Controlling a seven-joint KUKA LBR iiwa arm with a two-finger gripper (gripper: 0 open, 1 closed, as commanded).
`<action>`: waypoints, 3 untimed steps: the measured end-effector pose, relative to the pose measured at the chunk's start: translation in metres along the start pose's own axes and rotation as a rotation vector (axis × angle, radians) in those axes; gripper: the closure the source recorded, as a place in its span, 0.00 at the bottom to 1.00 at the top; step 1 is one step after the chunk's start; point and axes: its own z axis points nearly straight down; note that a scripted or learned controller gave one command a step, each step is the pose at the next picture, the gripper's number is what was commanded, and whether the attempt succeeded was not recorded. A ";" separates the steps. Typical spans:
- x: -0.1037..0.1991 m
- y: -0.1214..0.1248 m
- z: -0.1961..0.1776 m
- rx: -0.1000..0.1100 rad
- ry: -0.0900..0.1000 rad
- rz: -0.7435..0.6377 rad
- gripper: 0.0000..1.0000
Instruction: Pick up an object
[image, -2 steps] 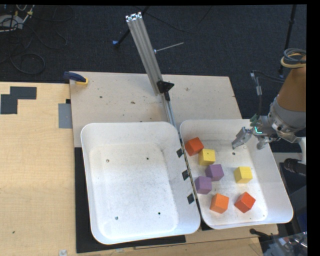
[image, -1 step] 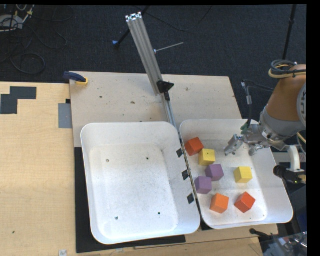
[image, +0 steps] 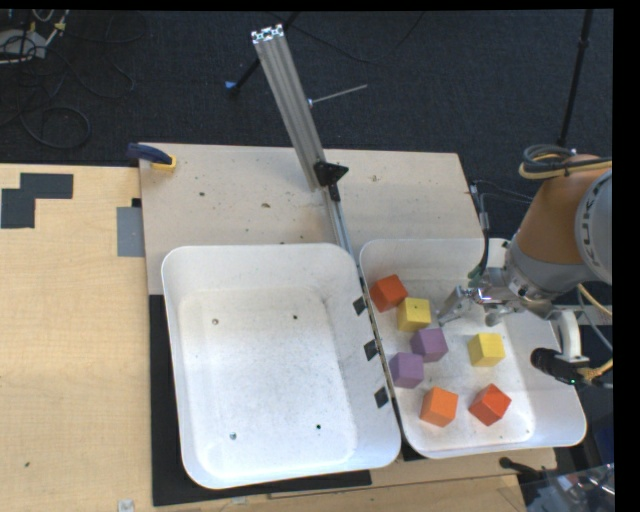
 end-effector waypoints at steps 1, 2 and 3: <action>0.001 0.000 0.020 -0.006 -0.001 0.002 0.00; 0.000 0.000 0.009 -0.006 -0.001 0.005 1.00; 0.006 0.001 -0.035 -0.010 -0.002 -0.001 1.00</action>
